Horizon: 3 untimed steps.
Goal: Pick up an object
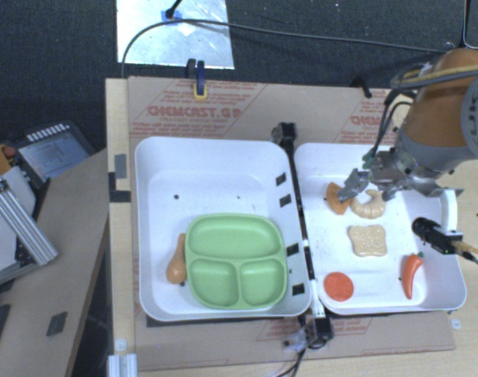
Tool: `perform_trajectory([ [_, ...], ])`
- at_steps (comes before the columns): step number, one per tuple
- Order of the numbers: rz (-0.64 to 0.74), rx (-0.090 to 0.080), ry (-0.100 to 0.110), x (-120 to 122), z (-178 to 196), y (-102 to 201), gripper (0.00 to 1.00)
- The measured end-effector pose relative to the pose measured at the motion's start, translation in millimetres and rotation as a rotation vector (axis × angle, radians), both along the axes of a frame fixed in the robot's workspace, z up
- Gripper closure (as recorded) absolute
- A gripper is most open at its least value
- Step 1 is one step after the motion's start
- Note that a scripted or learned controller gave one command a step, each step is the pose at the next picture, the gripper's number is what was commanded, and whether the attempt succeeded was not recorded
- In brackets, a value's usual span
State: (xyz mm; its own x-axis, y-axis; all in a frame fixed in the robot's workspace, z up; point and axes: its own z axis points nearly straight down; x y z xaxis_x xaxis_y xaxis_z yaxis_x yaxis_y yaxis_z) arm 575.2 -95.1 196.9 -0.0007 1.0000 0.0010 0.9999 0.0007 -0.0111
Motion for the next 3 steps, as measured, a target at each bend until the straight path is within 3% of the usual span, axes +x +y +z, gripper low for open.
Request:
perform_trajectory([
  [1, 0.002, -0.001, -0.012, 3, 6, 0, 0.0],
  [3, 0.0, 0.0, -0.008, -8, -94, 6, 0.0],
])
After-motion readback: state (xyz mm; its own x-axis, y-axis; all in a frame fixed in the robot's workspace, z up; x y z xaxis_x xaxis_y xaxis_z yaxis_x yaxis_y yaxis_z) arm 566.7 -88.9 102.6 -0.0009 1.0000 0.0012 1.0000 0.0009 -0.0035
